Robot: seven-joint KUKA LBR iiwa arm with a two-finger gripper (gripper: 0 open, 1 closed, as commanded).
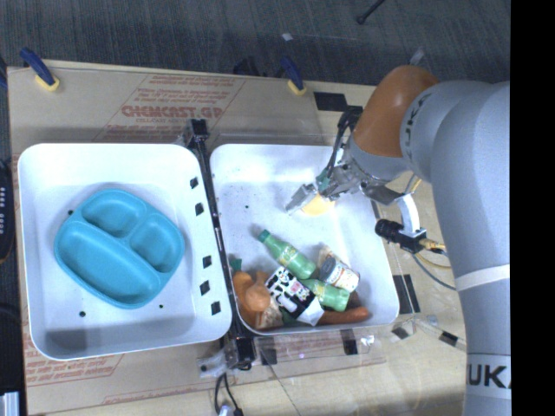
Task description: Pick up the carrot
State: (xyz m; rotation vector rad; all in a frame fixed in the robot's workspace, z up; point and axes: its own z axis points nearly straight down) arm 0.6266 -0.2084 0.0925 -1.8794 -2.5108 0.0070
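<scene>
Nearest me, at the right bin's [260,159] front wall, I see the carrot [345,315] under the green bottles [299,263] — light, stiff, slick, best pinched mid-length — while my gripper [305,197] hovers well apart, jaws parted around something yellow [318,204].

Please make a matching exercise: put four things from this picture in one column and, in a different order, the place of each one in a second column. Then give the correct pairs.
Things
1. blue plastic divided tray
2. orange carrot
3. small pale yellow block
4. green plastic bottle

Places
A. near edge of the right bin, lying under the pile
B. left bin
C. middle of the right bin, lying at a slant
D. far part of the right bin, just under the pincer

Pairs: 1-B, 2-A, 3-D, 4-C
</scene>
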